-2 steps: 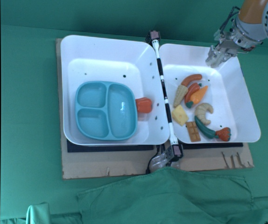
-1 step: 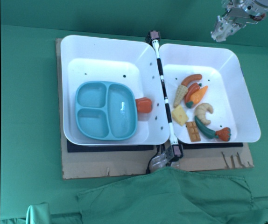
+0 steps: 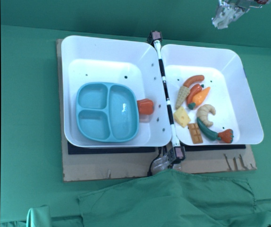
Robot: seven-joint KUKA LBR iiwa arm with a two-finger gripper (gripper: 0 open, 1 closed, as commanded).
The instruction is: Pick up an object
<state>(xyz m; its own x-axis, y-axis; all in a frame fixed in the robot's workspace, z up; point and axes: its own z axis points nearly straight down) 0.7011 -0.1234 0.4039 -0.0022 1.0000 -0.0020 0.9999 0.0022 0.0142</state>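
My gripper (image 3: 222, 19) hangs at the top right, high above the bench and beyond the far rim of the right bin (image 3: 249, 108). It holds nothing. Toy food lies in the right bin: a sausage (image 3: 193, 80), an ice-cream cone (image 3: 182, 96), a red pepper (image 3: 194, 93), a carrot (image 3: 200, 96), a cheese wedge (image 3: 182, 117), a croissant (image 3: 206, 114), a cracker (image 3: 195, 133), a green cucumber (image 3: 206, 129) and a strawberry (image 3: 226, 135). An orange-red block (image 3: 145, 106) rests in the left bin (image 3: 102, 56) beside a teal divided plate (image 3: 107, 111).
A black-and-white bar (image 3: 165, 91) runs along the seam between the two bins. The bins stand on a cardboard sheet (image 3: 107, 169). Crumpled green cloth (image 3: 173, 200) lies at the front of the bench.
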